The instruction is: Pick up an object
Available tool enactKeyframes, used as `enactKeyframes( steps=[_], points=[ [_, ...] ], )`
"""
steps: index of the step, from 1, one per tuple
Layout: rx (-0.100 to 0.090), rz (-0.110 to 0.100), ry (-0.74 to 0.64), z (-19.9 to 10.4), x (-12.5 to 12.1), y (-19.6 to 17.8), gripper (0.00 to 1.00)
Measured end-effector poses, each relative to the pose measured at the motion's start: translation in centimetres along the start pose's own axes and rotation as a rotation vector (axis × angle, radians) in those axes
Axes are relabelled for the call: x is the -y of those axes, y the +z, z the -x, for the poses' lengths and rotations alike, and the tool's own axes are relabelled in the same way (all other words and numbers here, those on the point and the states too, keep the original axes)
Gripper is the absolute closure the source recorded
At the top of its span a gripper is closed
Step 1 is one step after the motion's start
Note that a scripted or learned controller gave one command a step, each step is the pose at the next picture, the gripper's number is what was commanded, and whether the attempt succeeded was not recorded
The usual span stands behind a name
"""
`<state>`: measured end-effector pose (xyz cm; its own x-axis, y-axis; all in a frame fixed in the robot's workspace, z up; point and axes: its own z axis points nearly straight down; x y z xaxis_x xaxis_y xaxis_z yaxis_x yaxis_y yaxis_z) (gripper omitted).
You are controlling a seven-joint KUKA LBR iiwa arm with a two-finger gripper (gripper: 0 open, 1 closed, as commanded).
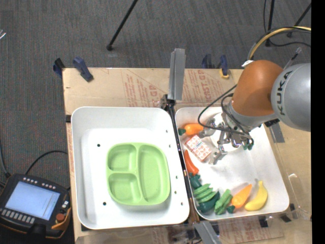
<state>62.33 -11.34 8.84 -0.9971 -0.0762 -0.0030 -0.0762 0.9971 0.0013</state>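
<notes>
A pale green three-compartment plastic tray (138, 174) sits in the left white bin (81, 136). In the right white bin (277, 177), an orange toy pepper (193, 129) lies by the divider, with green toy pea pods (205, 193), an orange toy carrot (242, 195) and a yellow toy banana (257, 197) along the near edge. A small white packet with red print (198, 148) lies flat just left of the gripper (223, 149), whose fingers are spread and grasp nothing.

We look down from one fixed camera above the desk (122, 85), tilted at a slant, far enough to take in both white bins (81, 131) side by side, the arm (284, 93) entering from our right
</notes>
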Motion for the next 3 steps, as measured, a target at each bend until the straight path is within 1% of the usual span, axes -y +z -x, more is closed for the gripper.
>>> enactKeyframes(
  steps=[1,2,3],
  points=[
    [-0.002,0.0,0.017,-3.1,-2.0,0.1,0.0],
    [-0.005,0.0,0.109,-10.1,-3.4,0.1,0.0],
    [0.036,-0.01,0.072,-13.5,-1.8,-0.8,0.0]
  ],
)
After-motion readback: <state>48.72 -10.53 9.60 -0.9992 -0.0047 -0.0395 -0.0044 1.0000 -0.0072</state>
